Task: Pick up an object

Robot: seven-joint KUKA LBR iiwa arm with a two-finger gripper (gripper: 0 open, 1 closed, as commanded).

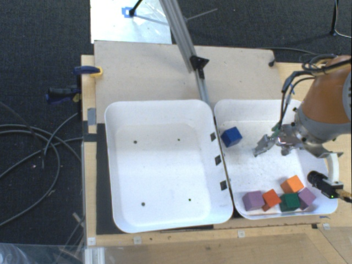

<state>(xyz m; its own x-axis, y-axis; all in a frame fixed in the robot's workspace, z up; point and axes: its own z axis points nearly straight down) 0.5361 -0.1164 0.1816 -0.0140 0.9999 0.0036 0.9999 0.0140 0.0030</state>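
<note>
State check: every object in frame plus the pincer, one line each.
blue block: loose, right bin, near the divider
purple block: resting, front of the right bin
orange blocks: resting in the front cluster
green block: resting in the cluster
pincer: above the right bin, holding nothing

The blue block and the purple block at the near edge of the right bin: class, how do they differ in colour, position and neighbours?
The blue block is blue; the purple block is pale purple. The blue block sits by the bin's left wall, toward the far end, while the purple block lies at the near edge. The blue block stands alone; the purple block sits right beside an orange block. Both lie in the right bin.
</note>
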